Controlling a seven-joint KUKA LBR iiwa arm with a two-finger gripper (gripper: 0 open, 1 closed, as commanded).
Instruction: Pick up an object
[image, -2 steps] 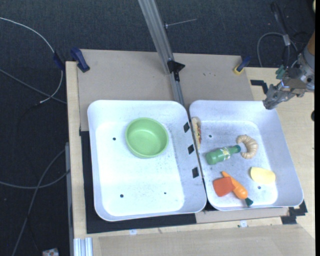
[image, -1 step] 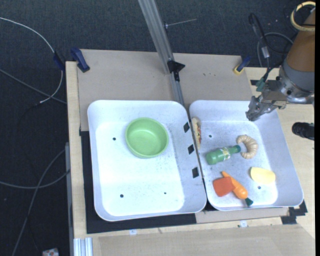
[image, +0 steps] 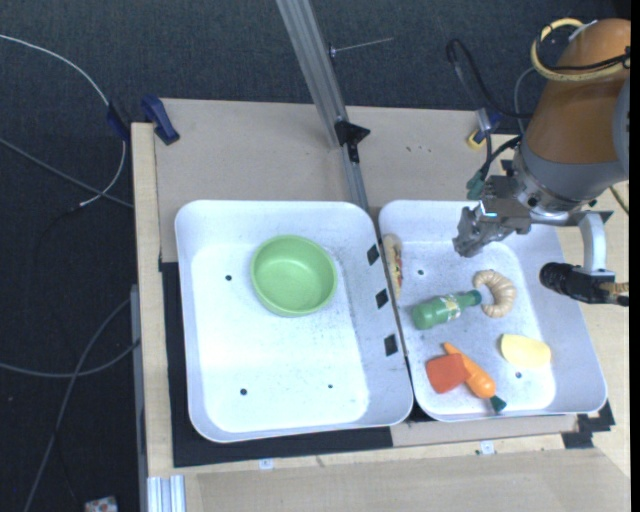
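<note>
- We see the gripper (image: 473, 240) hanging over the right bin's (image: 570, 395) far end; whether it is open or closed, we cannot tell.
- Nearest, just below it, lies a tan curved toy (image: 497, 291), apart from it, touching the green bottle (image: 444, 309).

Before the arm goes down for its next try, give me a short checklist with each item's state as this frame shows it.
1. Gripper above the right bin: ok, near its far side.
2. Gripper free of any object: ok, nothing visible between its fingers.
3. Finger opening: cannot tell.
4. Target directly under the gripper: not ok; the tan curved toy and green bottle lie nearer the camera.
5. Targets separated: not ok; the bottle's tip meets the tan toy. The yellow piece lies apart.
6. Green bowl out of the way: ok, in the left bin.
</note>
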